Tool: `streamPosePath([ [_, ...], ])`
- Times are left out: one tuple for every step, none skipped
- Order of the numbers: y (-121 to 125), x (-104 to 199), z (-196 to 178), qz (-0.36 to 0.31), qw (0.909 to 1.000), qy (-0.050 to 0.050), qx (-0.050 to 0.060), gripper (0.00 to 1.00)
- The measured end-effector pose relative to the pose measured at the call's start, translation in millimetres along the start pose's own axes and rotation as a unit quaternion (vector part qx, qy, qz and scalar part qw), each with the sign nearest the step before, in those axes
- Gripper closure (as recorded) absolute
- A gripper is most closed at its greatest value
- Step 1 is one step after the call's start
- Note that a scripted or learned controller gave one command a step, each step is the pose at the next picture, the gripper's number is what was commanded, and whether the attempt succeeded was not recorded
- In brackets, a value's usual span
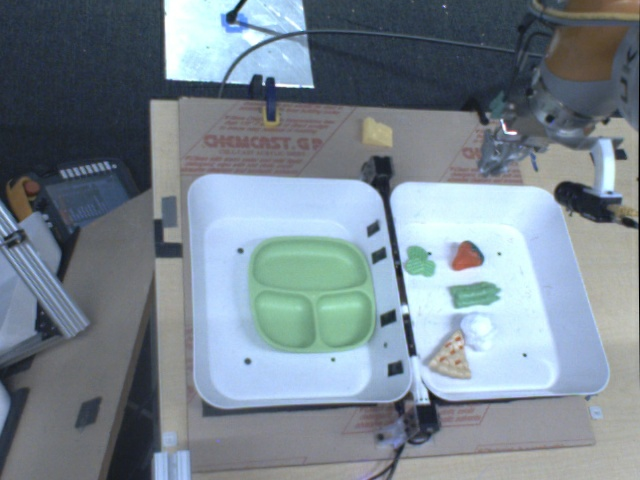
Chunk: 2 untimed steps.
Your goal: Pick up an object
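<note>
Strawberry (467,256) | in right bin (565,268), near broccoli (420,262) | tool (497,158) above bin's far rim, grip state unclear

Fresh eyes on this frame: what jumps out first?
The green tray in the left bin, and the small toy foods lined up in the right bin: broccoli, strawberry, green pod, white piece, pizza slice. The gripper hangs above the right bin's far edge.
</note>
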<state>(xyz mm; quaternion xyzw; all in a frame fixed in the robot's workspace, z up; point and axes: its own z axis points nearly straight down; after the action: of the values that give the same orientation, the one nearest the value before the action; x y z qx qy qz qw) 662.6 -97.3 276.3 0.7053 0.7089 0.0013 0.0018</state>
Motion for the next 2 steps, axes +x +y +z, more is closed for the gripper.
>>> streamPosePath([
  [-13.5,53.3,10.7,-0.002,1.0,0.001,0.002,1.0],
  [-36.4,103.2,29.5,-0.002,1.0,0.001,0.003,1.0],
])
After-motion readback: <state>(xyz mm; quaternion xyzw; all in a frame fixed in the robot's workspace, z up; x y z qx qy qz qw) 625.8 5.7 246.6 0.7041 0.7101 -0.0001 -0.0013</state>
